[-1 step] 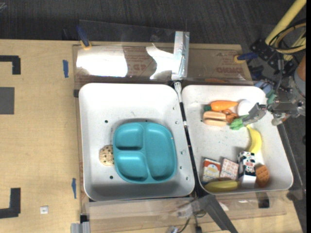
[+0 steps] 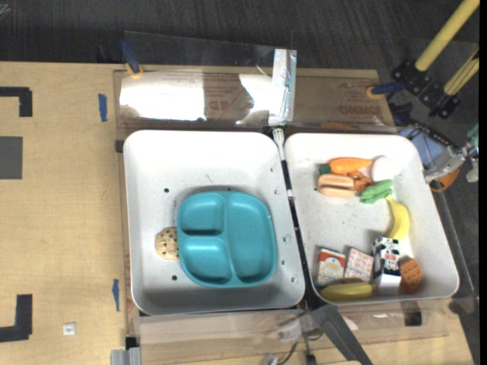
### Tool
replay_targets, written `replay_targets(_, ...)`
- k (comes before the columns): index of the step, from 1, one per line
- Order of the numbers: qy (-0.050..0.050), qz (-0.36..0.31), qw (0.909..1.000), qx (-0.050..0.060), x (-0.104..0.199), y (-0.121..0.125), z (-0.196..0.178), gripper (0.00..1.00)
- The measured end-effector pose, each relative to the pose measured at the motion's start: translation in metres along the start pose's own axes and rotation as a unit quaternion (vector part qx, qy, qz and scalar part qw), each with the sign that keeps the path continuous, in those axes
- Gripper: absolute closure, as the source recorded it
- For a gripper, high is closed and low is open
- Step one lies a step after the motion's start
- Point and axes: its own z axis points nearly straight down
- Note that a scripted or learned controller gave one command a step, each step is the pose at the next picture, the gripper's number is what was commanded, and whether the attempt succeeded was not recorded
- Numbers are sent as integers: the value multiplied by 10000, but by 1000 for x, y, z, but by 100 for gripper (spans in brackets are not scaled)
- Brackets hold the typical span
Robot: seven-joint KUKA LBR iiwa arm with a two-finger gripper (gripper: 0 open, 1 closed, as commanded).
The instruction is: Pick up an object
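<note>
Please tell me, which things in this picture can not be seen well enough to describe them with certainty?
- Claw: camera view, cut by the right edge; whether open or shut is unclear.
- Cookie: its right part is hidden under the teal tray.
- Small cartons: print too small to read.
- Brown item in the right bin corner: too blurred to identify.

Glossy white plastic bins (image 2: 144,158), matt teal plastic tray (image 2: 226,238)

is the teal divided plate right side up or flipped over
Right side up: the teal three-compartment plastic plate shows its recessed sections facing up, lying flat in the left white bin.
</note>
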Motion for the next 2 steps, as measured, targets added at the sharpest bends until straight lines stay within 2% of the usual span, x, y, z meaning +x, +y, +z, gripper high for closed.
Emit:
replay_targets(1,21,30,10000,38,3,-49,65,0)
replay_targets(2,28,684,9976,62,53,-49,178,0)
